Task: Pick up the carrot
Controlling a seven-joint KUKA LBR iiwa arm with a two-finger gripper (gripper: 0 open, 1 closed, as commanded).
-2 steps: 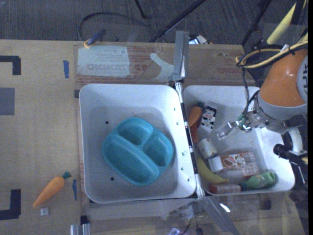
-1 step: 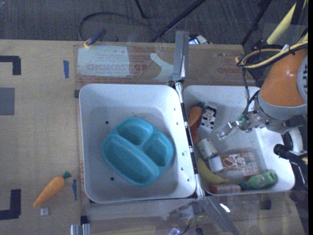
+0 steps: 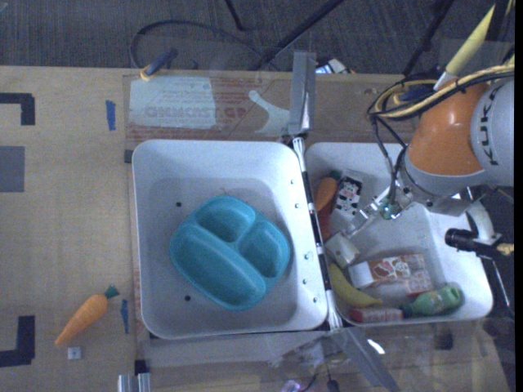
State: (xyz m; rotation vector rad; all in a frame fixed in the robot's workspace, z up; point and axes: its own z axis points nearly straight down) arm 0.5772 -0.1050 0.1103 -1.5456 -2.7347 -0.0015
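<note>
while my end effector point(image 3: 391, 209) hangs over the right bin point(image 3: 482, 296), grip state unclear, i see a carrot point(image 3: 326, 193) just left of it.

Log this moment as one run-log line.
arm: over right bin | gripper: above the clutter, holding nothing seen | carrot: on bench left of left bin | plate: in left bin | status: not picked
</note>
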